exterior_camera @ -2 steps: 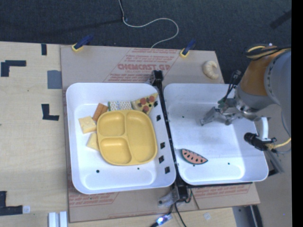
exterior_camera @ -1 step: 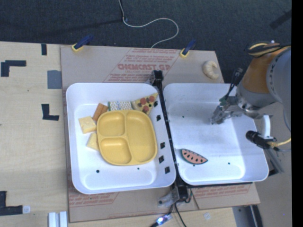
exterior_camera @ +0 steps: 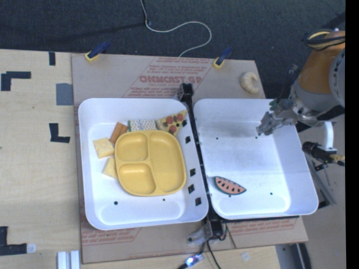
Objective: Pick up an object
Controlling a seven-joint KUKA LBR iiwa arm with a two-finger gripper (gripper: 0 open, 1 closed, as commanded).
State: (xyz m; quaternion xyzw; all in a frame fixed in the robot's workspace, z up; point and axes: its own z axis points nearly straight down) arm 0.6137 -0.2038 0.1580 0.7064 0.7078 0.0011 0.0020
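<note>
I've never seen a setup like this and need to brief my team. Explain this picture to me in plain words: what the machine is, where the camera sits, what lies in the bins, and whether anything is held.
The picture comes from a single camera fixed above a bench, looking down at a slant. The machine is a robot arm, grey with an orange band, reaching in from the right. Its tool hangs over the far part of the right bin; I can't tell whether it grips anything. That bin holds a toy watermelon slice. The left bin holds a yellow divided plate with small toy food pieces beside and behind it. A pale ring-shaped item lies on the cardboard behind the bins.
</note>
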